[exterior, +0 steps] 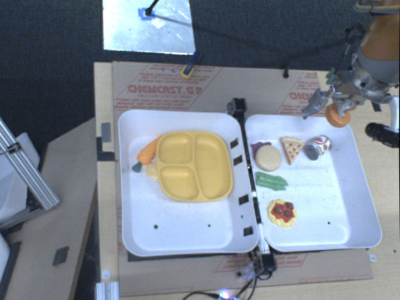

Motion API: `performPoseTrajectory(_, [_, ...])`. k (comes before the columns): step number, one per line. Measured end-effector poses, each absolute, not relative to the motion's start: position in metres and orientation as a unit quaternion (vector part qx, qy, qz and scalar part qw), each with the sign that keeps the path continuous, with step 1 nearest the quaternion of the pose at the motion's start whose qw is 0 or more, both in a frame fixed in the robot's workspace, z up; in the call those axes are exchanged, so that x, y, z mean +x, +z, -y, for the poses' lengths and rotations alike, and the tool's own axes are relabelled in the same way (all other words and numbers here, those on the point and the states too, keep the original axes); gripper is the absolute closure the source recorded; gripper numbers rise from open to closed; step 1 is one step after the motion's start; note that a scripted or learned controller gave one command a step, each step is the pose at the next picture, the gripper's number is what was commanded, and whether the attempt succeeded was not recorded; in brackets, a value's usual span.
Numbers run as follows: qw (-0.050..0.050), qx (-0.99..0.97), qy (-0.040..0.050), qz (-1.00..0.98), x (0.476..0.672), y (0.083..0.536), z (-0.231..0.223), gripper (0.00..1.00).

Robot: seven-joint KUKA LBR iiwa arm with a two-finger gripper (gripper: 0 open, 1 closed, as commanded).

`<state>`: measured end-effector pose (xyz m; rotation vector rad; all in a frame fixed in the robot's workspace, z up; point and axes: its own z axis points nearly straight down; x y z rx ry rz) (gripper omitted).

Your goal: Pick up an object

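Note:
My gripper (331,110) hangs over the far right corner of the right bin (359,186), under the orange-banded wrist. A small round orange object (338,116) sits at the fingertips, lifted above the bin's back rim, and the fingers appear shut on it. One grey finger (312,105) sticks out to the left of it. Lower in the right bin lie a beige round piece with a purple edge (269,157), a pizza slice (290,149), a small can (317,147), a green pod (271,180) and a yellow disc with red topping (282,212).
The left bin (134,217) holds a yellow divided plate (190,165) with a carrot (148,150) at its left edge. A black divider (247,167) runs between the bins. A shiny metal sheet (149,16) lies beyond the bench.

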<state>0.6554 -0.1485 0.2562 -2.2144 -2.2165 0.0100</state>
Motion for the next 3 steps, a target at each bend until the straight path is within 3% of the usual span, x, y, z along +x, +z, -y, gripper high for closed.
performPoseTrajectory(1, [-0.001, -0.706, -0.0002, 0.708, 0.657, 0.264, 0.148, 0.0])
performPoseTrajectory(3, [0.001, -0.705, 0.0004, 0.709, 0.67, 0.167, 0.132, 0.0])
